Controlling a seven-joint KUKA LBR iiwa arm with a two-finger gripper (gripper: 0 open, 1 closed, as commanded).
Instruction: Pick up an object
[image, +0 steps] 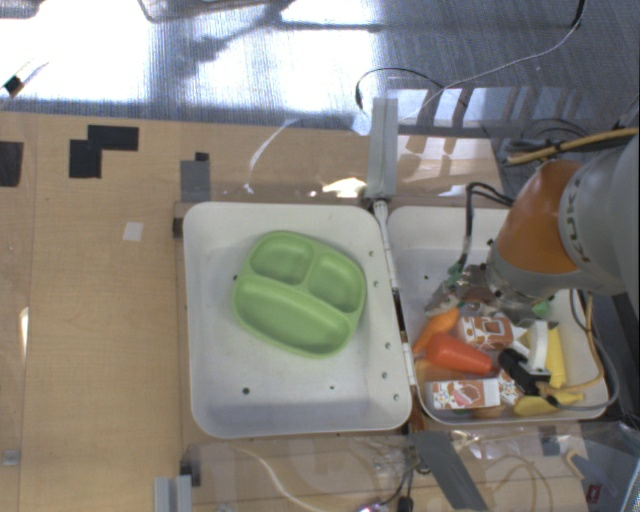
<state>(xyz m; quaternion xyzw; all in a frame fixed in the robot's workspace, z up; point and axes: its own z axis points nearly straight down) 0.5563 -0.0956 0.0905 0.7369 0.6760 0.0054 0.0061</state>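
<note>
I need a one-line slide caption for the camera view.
KUKA arm lowered over the right bin of toy food, near a carrot; green divided plate in the left bin.

From my console I saw the green divided plate (299, 291) looking like smooth, faintly glossy plastic in a matt white plastic bin (214, 380), on a bench (90, 330) of pale wood grain, the arm's orange band (535, 226) shining glossy.
</note>
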